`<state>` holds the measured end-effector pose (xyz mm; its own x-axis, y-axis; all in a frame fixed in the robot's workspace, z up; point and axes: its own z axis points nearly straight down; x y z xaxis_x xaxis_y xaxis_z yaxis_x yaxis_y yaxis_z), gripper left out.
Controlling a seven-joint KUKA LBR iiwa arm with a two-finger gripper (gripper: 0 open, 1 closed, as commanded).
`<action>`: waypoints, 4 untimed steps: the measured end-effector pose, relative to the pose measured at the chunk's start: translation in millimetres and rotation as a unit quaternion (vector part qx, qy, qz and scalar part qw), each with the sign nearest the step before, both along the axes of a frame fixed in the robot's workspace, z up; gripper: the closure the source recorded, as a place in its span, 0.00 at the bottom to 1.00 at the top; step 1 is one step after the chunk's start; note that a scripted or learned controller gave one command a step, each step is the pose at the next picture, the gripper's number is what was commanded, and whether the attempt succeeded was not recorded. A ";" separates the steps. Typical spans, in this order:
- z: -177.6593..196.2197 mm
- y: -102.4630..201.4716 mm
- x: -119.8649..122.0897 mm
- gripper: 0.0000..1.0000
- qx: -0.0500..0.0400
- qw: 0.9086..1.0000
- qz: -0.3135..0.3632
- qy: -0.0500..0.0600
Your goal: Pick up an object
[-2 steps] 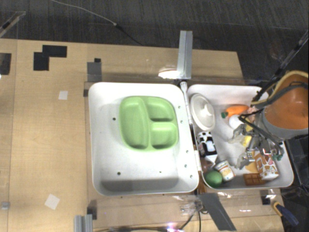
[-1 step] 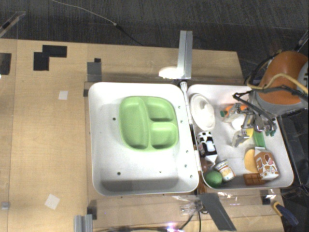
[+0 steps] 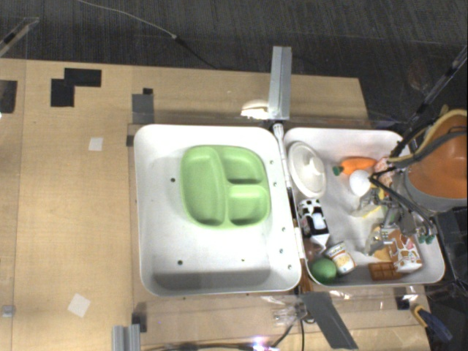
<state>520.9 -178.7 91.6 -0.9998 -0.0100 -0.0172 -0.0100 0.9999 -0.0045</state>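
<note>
At right, our gripper [image 3: 385, 229] hangs low over the right bin [image 3: 333, 139] beside the carrot [image 3: 357, 164]; we cannot tell its fingers' state.

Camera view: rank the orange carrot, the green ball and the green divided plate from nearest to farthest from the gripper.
From the gripper, in the right bin:
1. Orange carrot, right bin's far side.
2. Green ball, right bin's near-left corner.
3. Green divided plate, left bin's middle.

A pale wooden tabletop [image 3: 66, 218] with black square markings [image 3: 73, 85] meets dark grey carpeted floor [image 3: 219, 13] beyond its far edge, where a thin cable [image 3: 110, 9] trails across.
</note>
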 end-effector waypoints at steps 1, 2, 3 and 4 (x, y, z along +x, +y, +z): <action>-0.2 -25.8 -22.7 0.00 -0.001 0.999 0.053 -0.002; 0.2 -19.8 -22.9 0.00 -0.004 0.997 0.078 -0.002; 0.6 -5.6 -7.1 0.00 -0.005 0.990 0.143 -0.001; -1.1 -2.1 52.6 0.00 0.000 0.996 0.087 0.001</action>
<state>573.6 -180.8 90.5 -0.9828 -0.1840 -0.0150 -0.1839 0.9829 -0.0050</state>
